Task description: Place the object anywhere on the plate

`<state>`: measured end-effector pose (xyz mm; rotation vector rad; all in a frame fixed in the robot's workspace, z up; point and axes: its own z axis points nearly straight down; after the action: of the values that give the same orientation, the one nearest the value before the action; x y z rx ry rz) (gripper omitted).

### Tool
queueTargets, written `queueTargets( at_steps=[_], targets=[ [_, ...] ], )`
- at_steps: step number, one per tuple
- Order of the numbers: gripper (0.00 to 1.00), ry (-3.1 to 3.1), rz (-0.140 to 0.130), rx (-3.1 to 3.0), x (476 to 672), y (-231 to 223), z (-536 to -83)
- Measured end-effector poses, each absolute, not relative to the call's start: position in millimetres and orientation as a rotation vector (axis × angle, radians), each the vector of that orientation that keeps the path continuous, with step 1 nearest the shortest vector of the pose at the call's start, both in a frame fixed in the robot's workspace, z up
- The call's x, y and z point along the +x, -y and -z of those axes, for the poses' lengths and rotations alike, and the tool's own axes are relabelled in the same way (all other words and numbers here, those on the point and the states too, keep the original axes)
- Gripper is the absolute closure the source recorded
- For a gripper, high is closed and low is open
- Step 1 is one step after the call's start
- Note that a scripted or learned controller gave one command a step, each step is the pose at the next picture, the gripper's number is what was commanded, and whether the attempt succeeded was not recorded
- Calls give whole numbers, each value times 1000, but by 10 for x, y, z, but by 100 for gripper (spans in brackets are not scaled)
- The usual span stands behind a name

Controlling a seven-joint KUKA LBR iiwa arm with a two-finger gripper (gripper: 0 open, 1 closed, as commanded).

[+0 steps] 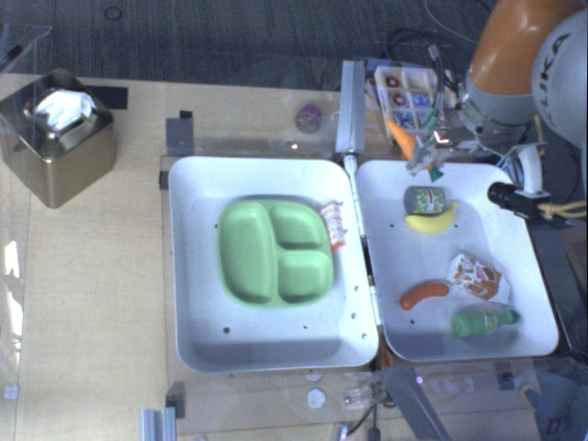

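The green three-compartment plastic plate (274,251) sits in the left white bin (197,338), with a small red-and-white packet (333,224) just leaning on its right edge. Over at the right white bin's (542,333) far rim the gripper (430,162) hovers above a small green can (424,198) and yellow banana (432,220). Honestly can't tell what it's doing.

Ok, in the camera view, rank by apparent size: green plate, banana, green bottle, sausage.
1. green plate, by far the largest.
2. green bottle.
3. banana and sausage: too alike in length to rank.
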<state>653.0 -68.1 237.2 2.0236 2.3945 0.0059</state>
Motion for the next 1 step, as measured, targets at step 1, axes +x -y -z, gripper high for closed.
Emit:
queueTargets(
  at_steps=[1],
  targets=[
    [100, -2618, -5, 1731, 6034, -61, -1850]
  ],
)
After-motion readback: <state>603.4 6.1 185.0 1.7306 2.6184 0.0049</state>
